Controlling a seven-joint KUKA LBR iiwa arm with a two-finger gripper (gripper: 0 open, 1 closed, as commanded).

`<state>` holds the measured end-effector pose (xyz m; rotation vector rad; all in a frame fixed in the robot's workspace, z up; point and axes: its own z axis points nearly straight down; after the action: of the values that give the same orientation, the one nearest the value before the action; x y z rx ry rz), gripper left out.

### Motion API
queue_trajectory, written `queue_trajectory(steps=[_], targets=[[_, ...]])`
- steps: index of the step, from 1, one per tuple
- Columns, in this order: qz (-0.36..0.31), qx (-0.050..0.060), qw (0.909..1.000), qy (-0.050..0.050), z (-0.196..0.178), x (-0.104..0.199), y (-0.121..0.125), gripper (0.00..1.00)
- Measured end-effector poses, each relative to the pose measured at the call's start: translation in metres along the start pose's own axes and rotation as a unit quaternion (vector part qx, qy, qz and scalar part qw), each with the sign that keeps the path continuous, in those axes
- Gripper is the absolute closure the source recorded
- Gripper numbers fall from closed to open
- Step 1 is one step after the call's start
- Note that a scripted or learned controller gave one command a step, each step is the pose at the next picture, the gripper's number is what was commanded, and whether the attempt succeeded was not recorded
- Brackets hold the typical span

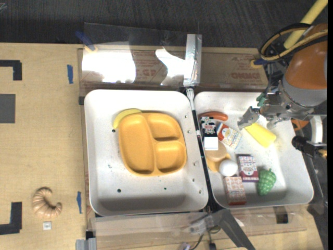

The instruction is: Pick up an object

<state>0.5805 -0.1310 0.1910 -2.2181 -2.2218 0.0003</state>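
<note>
Camera view, left to right: a tan croissant-shaped toy (47, 202) lies on the brown bench (36, 139) near the front, well apart from the bins. The left white bin (93, 139) holds an orange plastic tray with three compartments (152, 142), with a yellow curved piece (125, 114) showing at its far-left edge. The right white bin (296, 186) holds a cluster along its left side: a red sausage-like toy (214, 116), a black-and-white carton (209, 125), a white ball (228, 167), a small maroon box (247, 167), a red-and-white packet (235, 188) and a green bumpy toy (267, 181). Further right and farther back lies a yellow rectangular block (260, 135). The gripper (258, 114) hangs just above this block's far end, on the grey arm with an orange band (308, 72); whether its fingers are spread or closed cannot be told.
</note>
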Motion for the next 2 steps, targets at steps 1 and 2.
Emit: queue_trajectory(steps=[1,2], targets=[[0.079,-0.004,0.9969,-0.001,0.102,-0.06,0.015,0.0],[0.079,-0.005,0.9968,-0.001,0.091,-0.06,0.016,1.0]])
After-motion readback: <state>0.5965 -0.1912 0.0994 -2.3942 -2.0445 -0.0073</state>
